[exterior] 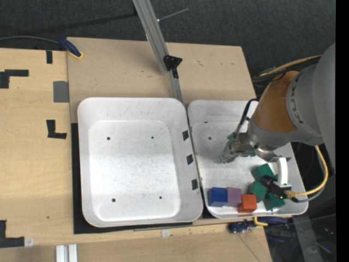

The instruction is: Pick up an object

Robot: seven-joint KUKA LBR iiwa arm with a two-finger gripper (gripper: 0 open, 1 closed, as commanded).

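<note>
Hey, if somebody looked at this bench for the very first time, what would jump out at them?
The big grey arm with its orange band reaching in from the right, its tool low over the right bin. Next, the cluster of colour in that bin's near corner: a blue block, purple block, orange block and green pieces.

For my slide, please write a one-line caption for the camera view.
KUKA arm's gripper hovers in the right bin above blue, purple, orange and green blocks.

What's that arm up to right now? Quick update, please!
Pincer low in right bin, nothing seen held. Blue block, purple block, orange block, green pieces bunched at near edge.
</note>
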